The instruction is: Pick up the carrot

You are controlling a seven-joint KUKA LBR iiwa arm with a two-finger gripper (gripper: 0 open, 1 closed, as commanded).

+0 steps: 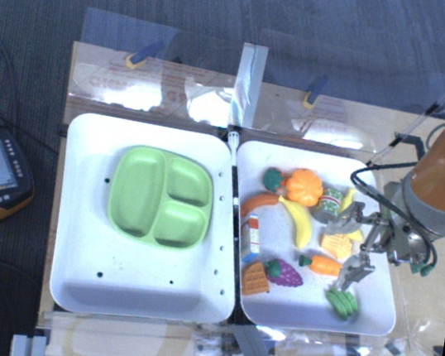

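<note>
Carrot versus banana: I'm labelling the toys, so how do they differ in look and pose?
The carrot is orange with a green end; the banana is plain yellow. The carrot lies straight and crosswise, near the claw; the banana is curved and runs diagonally, nearer the bin's middle. The banana looks longer. Both lie flat in the right bin.

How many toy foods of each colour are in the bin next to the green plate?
Orange: 4: pumpkin, carrot, sausage-like piece, waffle-like piece
Yellow: 2: banana, cheese-like block
Green: 2: round green piece, leafy piece
Purple: 1: grapes
Total: 9
</note>
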